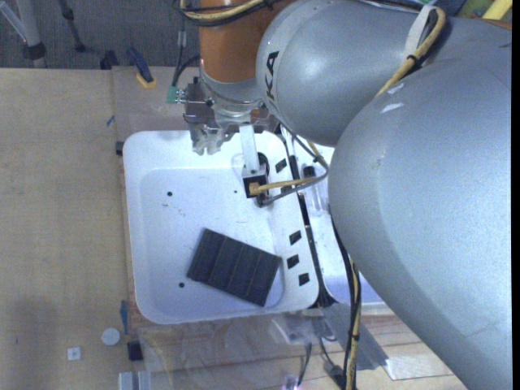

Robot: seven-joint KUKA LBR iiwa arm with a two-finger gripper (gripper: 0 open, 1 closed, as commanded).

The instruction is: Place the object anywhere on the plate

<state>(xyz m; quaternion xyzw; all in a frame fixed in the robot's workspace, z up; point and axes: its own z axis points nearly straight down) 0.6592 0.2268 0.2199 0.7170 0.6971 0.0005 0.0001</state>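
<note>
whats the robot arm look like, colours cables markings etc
The arm is bulky, rounded and glossy grey, with an orange band above the wrist. Yellow and black cables loop over it, and black lettering sits beside the band. The gripper is small, pale metal.

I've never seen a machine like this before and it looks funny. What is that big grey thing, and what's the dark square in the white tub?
The big grey thing is a robot arm with an orange band near its wrist. The camera sits above a bench, looking down at a slant, and the arm reaches in from the right. At the arm's end is its gripper, the part used for picking things up, hanging over the top edge of a shallow white bin. I can't tell whether it is open or shut, and I see nothing in it. The dark square is a flat ridged plate lying tilted on the bin's floor. Yellow and black cables run along the arm.
</note>
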